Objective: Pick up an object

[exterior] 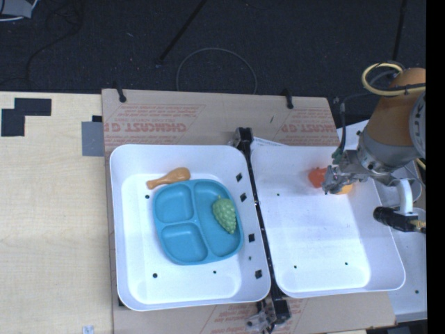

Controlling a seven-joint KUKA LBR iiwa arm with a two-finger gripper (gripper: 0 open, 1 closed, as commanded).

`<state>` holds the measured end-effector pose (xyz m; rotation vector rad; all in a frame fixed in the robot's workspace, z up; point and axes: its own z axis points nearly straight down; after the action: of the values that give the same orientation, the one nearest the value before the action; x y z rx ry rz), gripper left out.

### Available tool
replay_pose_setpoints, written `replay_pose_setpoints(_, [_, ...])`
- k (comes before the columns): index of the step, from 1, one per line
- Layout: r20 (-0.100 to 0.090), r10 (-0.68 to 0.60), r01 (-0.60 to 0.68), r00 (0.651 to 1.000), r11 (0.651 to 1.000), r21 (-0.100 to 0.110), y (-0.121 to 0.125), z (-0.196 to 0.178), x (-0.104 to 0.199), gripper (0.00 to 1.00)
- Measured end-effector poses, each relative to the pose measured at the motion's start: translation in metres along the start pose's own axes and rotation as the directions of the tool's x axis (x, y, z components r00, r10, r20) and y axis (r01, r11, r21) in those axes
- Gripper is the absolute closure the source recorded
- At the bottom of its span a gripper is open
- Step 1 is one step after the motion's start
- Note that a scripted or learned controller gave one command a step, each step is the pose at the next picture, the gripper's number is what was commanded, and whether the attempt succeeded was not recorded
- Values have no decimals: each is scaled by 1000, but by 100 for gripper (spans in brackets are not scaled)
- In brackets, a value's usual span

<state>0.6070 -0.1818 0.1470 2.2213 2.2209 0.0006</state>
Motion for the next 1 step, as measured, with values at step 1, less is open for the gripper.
replay_pose_setpoints(1, [1,3,-3,1000,1000,-1,1,-47,-8,100])
